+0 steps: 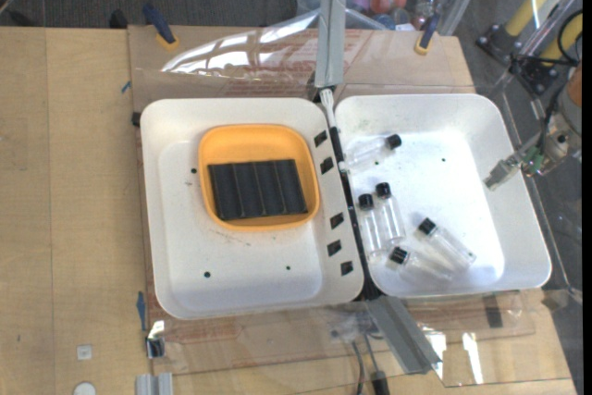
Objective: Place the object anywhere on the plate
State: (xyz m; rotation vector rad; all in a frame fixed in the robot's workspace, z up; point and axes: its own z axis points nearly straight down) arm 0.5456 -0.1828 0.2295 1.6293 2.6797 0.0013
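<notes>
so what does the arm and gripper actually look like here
Little of it is in frame. At the right edge, over the right bin's rim, the gripper appears as slim grey metal tapering to a point, with a small green patch and thin dark cables behind.

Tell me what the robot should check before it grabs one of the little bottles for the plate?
1. Plate ready: the orange plate sits flat in the left bin. Ok.
2. Room on the plate: a black ridged block covers most of it, leaving just the rim bare. Not ok.
3. Bottles within reach: several clear vials with black caps lie in the right bin. Ok.
4. Easy single pick: the vials lie close together, some touching. Not ok.
5. Gripper position: at the right bin's right edge, away from the vials. Ok.
6. Something already held: cannot tell.
</notes>
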